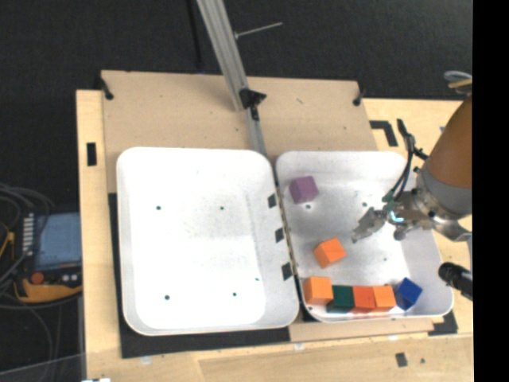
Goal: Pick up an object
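While gripper (374, 223) hovers mid-right of frame over right bin (350, 165), grip state unclear; orange cube (329, 252) just lower-left, likely target.

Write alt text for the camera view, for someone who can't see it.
A grey robot arm with an orange band reaches from the right, its end effector poised above the right shallow white bin, near a loose orange cube and a purple cube. Along that bin's near edge sit orange, green, orange, orange and blue blocks in a row.
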Controlling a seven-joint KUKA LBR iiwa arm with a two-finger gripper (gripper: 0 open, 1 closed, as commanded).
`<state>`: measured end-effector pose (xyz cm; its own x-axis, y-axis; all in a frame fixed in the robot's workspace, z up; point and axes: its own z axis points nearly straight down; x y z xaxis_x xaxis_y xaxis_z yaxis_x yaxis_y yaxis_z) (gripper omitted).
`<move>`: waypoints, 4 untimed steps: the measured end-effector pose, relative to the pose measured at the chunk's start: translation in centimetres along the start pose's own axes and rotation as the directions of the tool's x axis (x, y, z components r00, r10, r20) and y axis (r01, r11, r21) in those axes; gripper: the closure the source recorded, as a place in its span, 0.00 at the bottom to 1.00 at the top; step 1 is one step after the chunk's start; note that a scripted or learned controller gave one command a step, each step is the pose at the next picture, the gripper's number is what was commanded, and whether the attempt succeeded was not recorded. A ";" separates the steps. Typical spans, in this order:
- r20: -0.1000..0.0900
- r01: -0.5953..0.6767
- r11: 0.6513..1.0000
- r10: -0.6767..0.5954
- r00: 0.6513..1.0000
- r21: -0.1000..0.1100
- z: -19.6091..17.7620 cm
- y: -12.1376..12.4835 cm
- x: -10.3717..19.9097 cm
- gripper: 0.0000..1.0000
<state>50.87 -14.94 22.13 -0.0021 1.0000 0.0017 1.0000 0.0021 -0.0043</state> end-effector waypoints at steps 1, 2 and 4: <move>0.001 -0.002 1.000 0.002 1.000 -0.006 -0.2 0.1 0.0 0.00; 0.002 -0.003 1.000 0.003 1.000 0.000 4.6 -0.8 0.0 0.00; 0.005 0.000 1.000 0.000 1.000 -0.023 9.5 0.6 0.0 0.00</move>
<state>51.40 -14.92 12.60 -0.0021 1.0000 -0.0035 0.9998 0.0022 0.0183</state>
